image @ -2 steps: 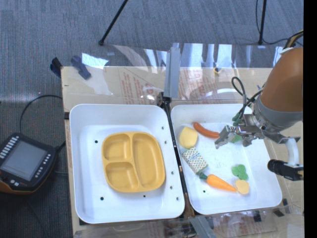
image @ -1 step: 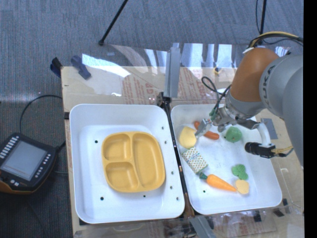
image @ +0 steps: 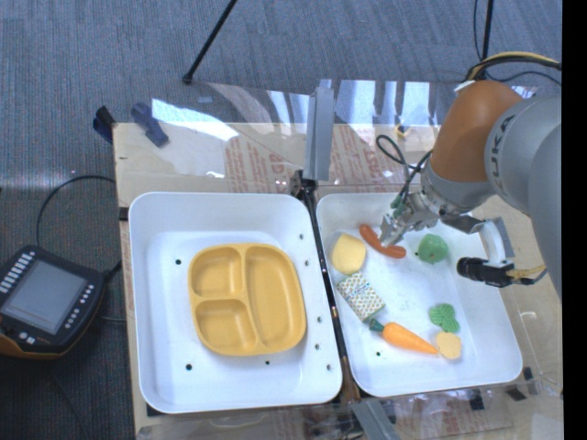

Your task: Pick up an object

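Hand (image: 393, 232) over red sausage (image: 382, 242); yellow potato (image: 348, 254), green ball (image: 433, 247) flanking.

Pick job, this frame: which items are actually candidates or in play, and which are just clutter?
In play:
gripper, down in the right bin
red sausage at its tip
yellow potato piece
green ball
patterned block
carrot
green leafy piece
small yellow piece

Lying about:
yellow divided plate in the left bin
teach pendant on the floor
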Available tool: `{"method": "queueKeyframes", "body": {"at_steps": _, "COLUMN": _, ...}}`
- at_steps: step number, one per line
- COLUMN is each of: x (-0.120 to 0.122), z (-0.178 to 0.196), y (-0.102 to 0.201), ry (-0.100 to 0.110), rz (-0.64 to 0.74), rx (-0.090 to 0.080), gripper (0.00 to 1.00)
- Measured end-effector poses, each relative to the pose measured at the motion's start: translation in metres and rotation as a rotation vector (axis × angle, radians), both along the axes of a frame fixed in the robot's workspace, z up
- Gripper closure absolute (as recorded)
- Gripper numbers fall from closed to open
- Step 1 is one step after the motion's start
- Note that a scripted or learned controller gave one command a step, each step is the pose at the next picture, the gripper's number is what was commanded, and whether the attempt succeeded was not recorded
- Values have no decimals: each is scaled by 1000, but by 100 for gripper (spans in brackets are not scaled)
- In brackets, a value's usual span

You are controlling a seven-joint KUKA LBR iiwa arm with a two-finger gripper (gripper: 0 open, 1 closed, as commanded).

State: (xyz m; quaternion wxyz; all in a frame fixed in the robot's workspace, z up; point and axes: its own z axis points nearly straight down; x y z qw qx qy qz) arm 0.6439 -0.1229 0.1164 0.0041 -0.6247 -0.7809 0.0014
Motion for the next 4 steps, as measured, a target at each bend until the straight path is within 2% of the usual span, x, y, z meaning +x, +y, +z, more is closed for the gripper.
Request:
{"method": "queueKeyframes", "body": {"at_steps": 1, "x": 0, "z": 0, "y": 0, "ry": 0, "rz": -1, "rx": 0, "gripper": 0}}
{"method": "queueKeyframes", "body": {"at_steps": 2, "x": -5, "z": -32, "y": -1, "ry": 0, "rz": -80, "rx": -1, "gripper": 0}}
{"method": "queueKeyframes", "body": {"at_steps": 3, "x": -5, "z": -24, "y": -1, "ry": 2, "rz": -83, "rx": 2, "gripper": 100}}
{"method": "queueKeyframes", "body": {"at_steps": 4, "x": -13, "z": 118, "y": 33, "ry": -17, "rz": -162, "rx": -3, "gripper": 100}}
